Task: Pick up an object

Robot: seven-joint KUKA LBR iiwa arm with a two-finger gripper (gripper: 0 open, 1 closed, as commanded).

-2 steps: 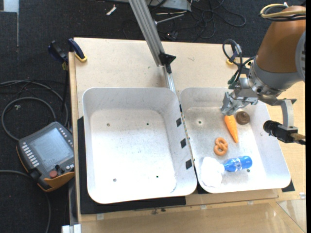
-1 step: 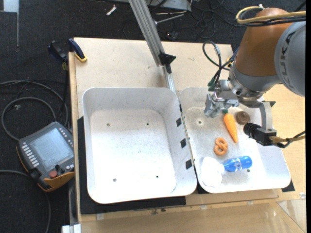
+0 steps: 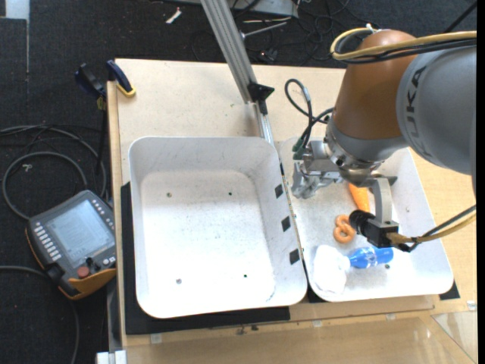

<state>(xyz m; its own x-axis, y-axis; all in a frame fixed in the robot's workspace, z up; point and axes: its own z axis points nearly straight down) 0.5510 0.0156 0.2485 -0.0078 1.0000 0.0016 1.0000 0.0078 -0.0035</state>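
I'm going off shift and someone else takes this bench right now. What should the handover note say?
Pincer: low over the right bin, at its left side, reaching in from the right. Nothing is visibly between its fingers; open or shut cannot be told.
Things in the right bin: an orange-handled tool by the arm, a blue object and a white crumpled item near the front edge.
The left bin sits alongside.
Done: nothing is seen lifted so far.
Left: grasp one object and raise it.
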